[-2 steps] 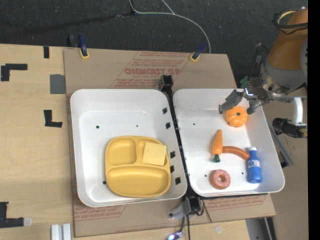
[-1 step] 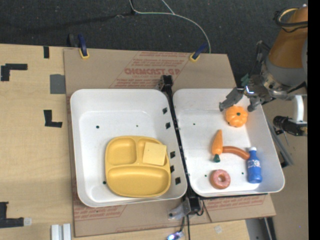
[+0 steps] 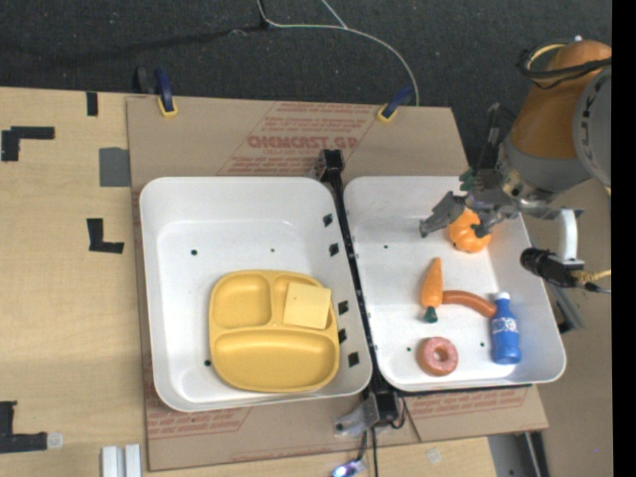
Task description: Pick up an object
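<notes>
In the right bin [image 3: 393, 217] a small round orange toy fruit [image 3: 467, 237] lies near the back right. My gripper [image 3: 457, 229] hangs right over it, open, with one grey finger [image 3: 435, 219] spread out to the fruit's left and the other at its right side. The fruit sits low between the fingers and seems to rest on the bin floor. Nearer the front lie a toy carrot [image 3: 431, 286], a curved orange sausage [image 3: 467, 301], a blue bottle [image 3: 505, 332] and a pink donut [image 3: 437, 356].
The left bin [image 3: 179, 217] holds a yellow divided plate [image 3: 260, 351] with a pale yellow square slice [image 3: 307, 306] on it. A black divider [image 3: 343, 246] runs between the bins. The arm's orange band [image 3: 566, 78] is at the right edge.
</notes>
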You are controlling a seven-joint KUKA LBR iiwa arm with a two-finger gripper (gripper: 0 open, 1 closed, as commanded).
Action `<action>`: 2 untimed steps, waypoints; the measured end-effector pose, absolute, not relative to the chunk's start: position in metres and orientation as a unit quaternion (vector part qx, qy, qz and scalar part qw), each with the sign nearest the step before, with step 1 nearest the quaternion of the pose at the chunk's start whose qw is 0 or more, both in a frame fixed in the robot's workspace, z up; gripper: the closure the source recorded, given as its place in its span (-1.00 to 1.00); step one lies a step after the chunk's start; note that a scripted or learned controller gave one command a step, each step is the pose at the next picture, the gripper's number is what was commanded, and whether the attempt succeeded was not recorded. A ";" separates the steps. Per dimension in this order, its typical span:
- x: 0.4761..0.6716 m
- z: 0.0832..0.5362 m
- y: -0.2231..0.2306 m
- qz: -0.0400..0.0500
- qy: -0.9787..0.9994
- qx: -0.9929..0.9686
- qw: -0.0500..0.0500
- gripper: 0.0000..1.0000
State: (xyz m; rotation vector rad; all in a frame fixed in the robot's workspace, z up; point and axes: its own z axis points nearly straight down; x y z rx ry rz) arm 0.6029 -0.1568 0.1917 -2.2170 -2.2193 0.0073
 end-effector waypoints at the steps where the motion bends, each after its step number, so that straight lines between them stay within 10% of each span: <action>1: 0.610 0.142 -0.155 0.003 -0.708 -0.707 0.002 -1.00; 2: 0.608 0.088 -0.155 0.003 -0.707 -0.707 0.002 -1.00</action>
